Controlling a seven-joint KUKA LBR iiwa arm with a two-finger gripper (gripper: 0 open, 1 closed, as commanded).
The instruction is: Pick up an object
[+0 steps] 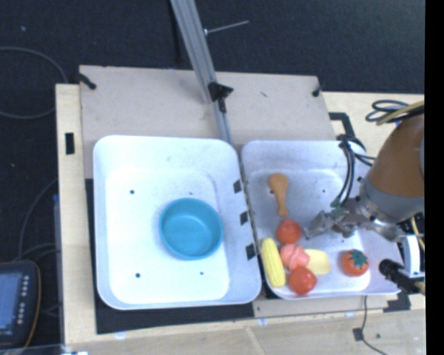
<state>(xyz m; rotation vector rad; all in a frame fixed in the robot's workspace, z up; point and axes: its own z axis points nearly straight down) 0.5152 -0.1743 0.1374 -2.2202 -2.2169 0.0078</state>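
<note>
White plastic, two shallow bins: the left bin (pixel 118 198) carries a round blue bowl (pixel 192 228); the right bin (pixel 296 157) holds the toy food. The grey two-finger gripper (pixel 322 224) hangs low over the right bin, just beside a round red tomato-like piece (pixel 288 232) — whether it is released or clenched I cannot tell. Near it lie a tan drumstick (pixel 280 191), a yellow corn cob (pixel 273 262), a pink lump (pixel 294 256) and a red strawberry (pixel 355 262); the pieces crowd together, so a descent may nudge neighbours or pinch nothing.
</note>
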